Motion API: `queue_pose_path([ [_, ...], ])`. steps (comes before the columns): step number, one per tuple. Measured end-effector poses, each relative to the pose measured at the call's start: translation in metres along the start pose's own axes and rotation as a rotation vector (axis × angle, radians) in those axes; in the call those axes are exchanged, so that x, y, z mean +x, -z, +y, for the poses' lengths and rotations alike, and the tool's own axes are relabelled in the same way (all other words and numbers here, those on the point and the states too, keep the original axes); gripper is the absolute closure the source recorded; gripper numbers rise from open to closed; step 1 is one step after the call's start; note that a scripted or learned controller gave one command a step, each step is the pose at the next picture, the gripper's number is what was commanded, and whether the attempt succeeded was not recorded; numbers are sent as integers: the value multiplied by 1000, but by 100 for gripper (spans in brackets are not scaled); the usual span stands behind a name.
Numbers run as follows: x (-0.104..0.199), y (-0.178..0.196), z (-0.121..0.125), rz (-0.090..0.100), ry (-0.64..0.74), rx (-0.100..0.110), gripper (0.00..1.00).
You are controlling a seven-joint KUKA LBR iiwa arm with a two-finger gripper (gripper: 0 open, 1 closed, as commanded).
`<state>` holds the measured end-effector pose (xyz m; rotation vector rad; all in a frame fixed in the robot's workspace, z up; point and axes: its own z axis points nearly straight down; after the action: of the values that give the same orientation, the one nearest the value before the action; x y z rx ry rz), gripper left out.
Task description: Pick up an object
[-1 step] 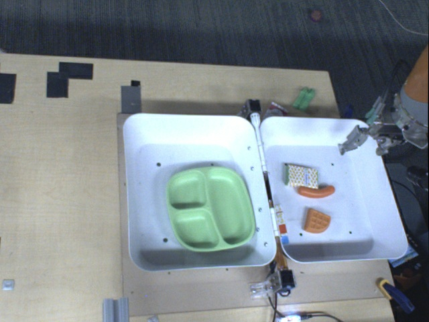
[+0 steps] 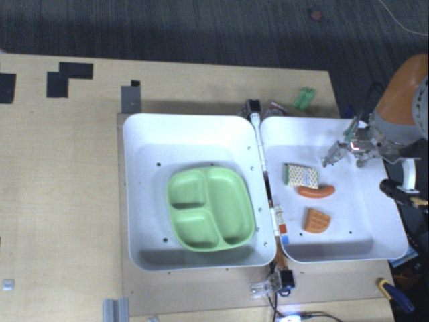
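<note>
The right bin [image 2: 375,243] holds three small objects: a green and yellow patterned block [image 2: 301,175], a reddish sausage [image 2: 316,192] just below it, and an orange waffle-like piece [image 2: 317,221] nearer the front. My gripper [image 2: 343,159] hovers over the bin's back right part, up and to the right of the block. Its fingers are spread open, with nothing between them. The grey arm with its orange band [image 2: 402,99] comes in from the right edge.
The left bin [image 2: 144,180] holds a green divided plate [image 2: 210,207]. A small green object [image 2: 303,99] lies on the bench behind the right bin. Cables and clips run along the seam between the bins.
</note>
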<state>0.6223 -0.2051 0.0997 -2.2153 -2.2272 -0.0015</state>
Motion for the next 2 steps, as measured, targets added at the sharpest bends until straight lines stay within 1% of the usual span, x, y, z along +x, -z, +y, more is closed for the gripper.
queue_pose_path([
  [1, 60, -13, -49, -2, 0, -6, 0],
  [2, 60, -1, -46, -3, 0, -14, 100],
])
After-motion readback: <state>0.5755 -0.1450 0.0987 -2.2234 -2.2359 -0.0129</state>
